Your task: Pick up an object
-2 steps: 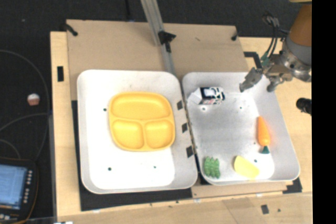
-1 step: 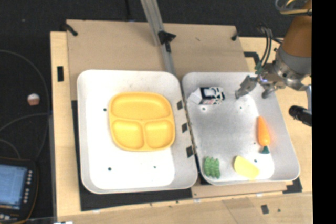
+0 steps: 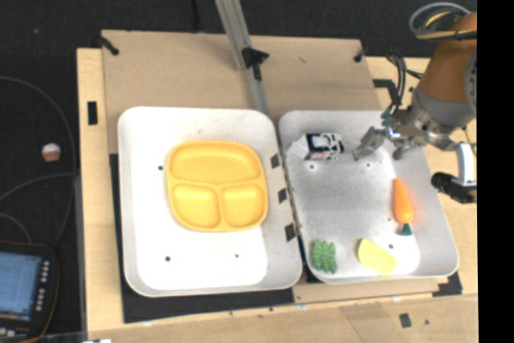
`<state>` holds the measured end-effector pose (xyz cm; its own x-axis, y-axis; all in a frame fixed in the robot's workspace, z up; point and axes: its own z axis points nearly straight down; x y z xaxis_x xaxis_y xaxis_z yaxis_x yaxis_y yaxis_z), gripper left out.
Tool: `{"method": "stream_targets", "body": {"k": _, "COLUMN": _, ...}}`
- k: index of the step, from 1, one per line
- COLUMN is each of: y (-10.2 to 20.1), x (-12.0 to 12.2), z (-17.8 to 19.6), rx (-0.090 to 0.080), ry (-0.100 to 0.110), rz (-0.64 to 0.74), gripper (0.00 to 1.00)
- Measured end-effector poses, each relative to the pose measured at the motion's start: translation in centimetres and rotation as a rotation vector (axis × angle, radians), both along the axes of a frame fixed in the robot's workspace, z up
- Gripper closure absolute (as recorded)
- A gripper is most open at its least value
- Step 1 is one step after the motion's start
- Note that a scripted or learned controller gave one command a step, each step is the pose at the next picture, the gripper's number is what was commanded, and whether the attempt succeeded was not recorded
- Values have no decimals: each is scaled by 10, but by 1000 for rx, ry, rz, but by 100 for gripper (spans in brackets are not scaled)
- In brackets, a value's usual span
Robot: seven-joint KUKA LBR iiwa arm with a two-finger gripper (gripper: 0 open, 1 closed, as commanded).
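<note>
My gripper (image 3: pixel 384 140) hangs over the far right part of the right bin (image 3: pixel 353 197), its fingers spread open with nothing between them. A small black-and-white object (image 3: pixel 323 144) lies just left of it near the bin's far edge. An orange carrot (image 3: pixel 403 202) lies along the right side, below the gripper. A yellow lemon-like piece (image 3: pixel 376 255) and a green bumpy piece (image 3: pixel 324 255) rest near the front edge.
The left bin (image 3: pixel 144 253) holds a yellow three-compartment plate (image 3: pixel 216 184). A slanted metal pole (image 3: pixel 233 20) rises behind the bins. The arm's orange-banded wrist (image 3: pixel 446 76) stands at the right edge.
</note>
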<state>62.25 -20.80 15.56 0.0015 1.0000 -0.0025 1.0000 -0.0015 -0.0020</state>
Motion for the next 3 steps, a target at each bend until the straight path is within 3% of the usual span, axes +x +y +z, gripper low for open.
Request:
{"method": "stream_targets", "body": {"k": 1, "y": -1, "x": 1, "z": 14, "rx": -2, "ry": -7, "rz": 0, "gripper": 100}}
{"method": "stream_targets", "body": {"k": 3, "y": 5, "x": -2, "z": 122, "rx": 0, "ry": -10, "rz": 4, "gripper": 100}}
